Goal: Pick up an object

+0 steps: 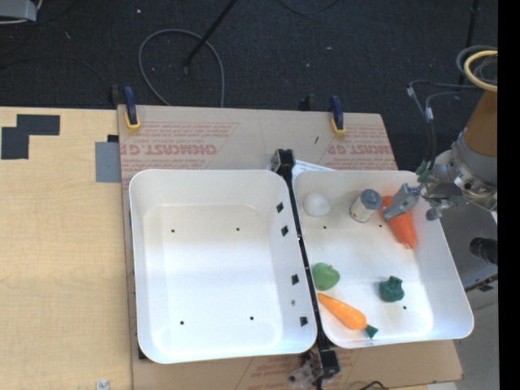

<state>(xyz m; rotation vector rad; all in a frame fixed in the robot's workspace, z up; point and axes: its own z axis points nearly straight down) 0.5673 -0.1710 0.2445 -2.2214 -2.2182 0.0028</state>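
Camera view from above: the gripper hangs at the right bin's far right edge, over an orange-red object; its state cannot be told. Nearby lie a small jar, white ball, green lump, carrot and dark green piece.

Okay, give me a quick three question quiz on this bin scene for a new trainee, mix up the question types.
1. True or false: the orange plastic carrot lies in the right white bin.
2. Which object lies nearest the gripper? A) dark green lump B) orange-red cone-shaped piece C) white ball
3. Fill in: the light green round piece sits beside the black ____ between the bins.

Key: 1 true; 2 B; 3 divider.
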